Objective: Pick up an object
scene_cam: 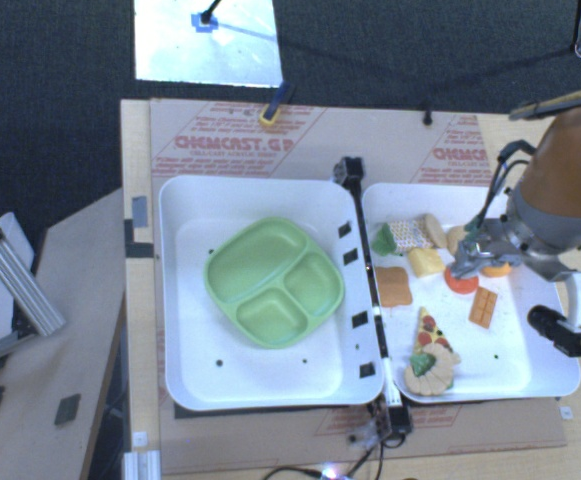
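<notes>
The right bin point(530, 368) holds several toy foods: a pizza slice point(431, 332), a brown toast square point(394, 287), a yellow cheese piece point(426, 262), a green leafy piece point(383, 239), a waffle-like cracker point(406, 232), an orange wafer bar point(483, 307) and a red-orange round piece point(461, 282). My gripper point(469, 265) hangs over the upper middle of this bin, right above the red-orange piece and beside the cheese. The arm's grey wrist and orange band point(570, 168) come in from the right and hide the bin's upper right corner.
The left bin point(190, 368) carries a green three-compartment plate point(273, 281). A black divider strip point(362, 268) runs between the bins. A cookie-like piece with green topping point(430, 373) lies at the right bin's front edge. A black part point(560, 330) sticks out near the right rim.
</notes>
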Tool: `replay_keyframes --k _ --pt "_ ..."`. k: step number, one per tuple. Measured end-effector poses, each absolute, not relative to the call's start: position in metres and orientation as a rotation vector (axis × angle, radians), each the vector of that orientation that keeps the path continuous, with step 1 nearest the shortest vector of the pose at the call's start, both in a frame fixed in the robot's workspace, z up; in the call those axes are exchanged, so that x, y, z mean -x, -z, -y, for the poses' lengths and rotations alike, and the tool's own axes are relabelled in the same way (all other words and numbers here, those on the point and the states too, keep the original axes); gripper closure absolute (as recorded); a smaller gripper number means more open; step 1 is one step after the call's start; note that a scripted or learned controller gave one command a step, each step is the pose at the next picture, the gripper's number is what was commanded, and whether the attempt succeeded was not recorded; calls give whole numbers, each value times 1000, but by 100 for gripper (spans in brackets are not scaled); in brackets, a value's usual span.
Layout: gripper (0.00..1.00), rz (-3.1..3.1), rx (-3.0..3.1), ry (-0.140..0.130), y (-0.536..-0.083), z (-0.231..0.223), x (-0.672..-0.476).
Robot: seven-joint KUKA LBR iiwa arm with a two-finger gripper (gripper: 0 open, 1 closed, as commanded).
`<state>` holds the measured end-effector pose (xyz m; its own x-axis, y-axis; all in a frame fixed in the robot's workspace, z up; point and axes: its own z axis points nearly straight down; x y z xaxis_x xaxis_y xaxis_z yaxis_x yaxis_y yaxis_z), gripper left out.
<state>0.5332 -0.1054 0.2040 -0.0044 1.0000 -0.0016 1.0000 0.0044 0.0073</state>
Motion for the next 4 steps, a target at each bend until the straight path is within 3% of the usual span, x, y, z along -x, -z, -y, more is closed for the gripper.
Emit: replay_keyframes --k 1,4 --pt "100 -2224 -2215 -3 -225 105 -534" --pt "100 -2227 -2213 -6 -232 -23 -631"
